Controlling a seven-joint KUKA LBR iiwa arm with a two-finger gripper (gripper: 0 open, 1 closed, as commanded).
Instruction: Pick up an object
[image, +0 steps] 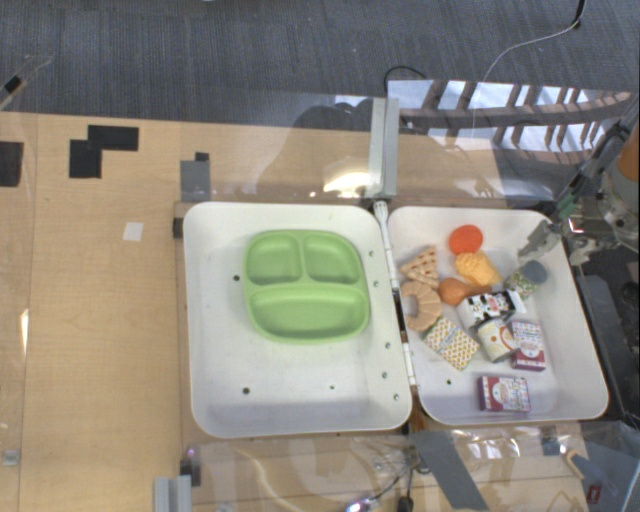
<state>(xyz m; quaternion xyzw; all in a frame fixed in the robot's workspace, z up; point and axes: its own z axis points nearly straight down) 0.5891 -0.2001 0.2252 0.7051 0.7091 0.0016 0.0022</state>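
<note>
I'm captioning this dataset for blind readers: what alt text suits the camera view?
A robot gripper hovers at the right bin's far edge, above a clutter of small toy foods and cartons. The left bin bears a green divided plate.

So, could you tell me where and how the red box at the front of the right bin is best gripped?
Probably from straight above, across the short sides of the red box. It lies flat and apart from the other items in the right bin, with free floor on every side for the end effector.

bench: light wood | on it: left white bin, right white bin, touching side by side
</note>
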